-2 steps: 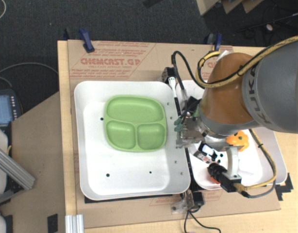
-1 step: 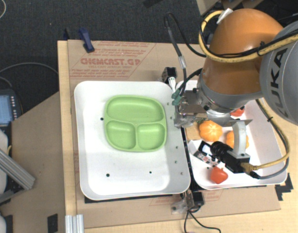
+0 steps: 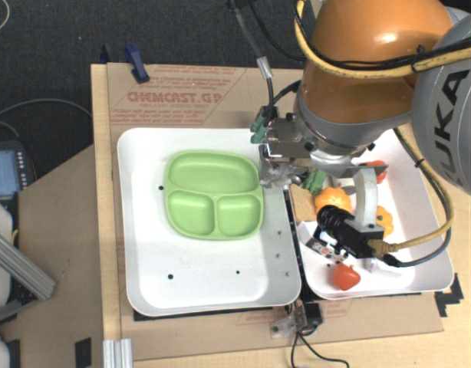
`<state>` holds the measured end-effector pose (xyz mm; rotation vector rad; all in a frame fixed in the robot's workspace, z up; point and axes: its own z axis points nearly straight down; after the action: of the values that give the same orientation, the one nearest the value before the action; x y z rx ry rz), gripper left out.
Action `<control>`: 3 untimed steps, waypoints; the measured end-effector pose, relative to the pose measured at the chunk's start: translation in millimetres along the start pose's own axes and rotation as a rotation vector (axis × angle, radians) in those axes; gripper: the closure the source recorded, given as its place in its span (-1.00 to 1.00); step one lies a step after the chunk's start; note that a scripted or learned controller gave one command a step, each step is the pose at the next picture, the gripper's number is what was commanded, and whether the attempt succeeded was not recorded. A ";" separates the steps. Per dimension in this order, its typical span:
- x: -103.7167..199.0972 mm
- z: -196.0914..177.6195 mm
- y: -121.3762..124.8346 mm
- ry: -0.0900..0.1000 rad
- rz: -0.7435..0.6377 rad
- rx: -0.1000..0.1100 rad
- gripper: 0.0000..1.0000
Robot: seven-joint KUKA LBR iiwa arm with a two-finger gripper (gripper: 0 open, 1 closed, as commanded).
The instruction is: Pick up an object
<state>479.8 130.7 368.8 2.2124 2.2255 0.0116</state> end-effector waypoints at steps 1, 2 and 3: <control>-37.4 88.0 -2.7 -0.006 0.011 0.018 1.00; 65.1 -9.2 0.0 0.005 -0.007 -0.003 1.00; 58.9 -14.5 0.3 -0.002 0.004 0.005 1.00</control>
<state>479.6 189.6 383.5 2.2178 2.2225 0.0036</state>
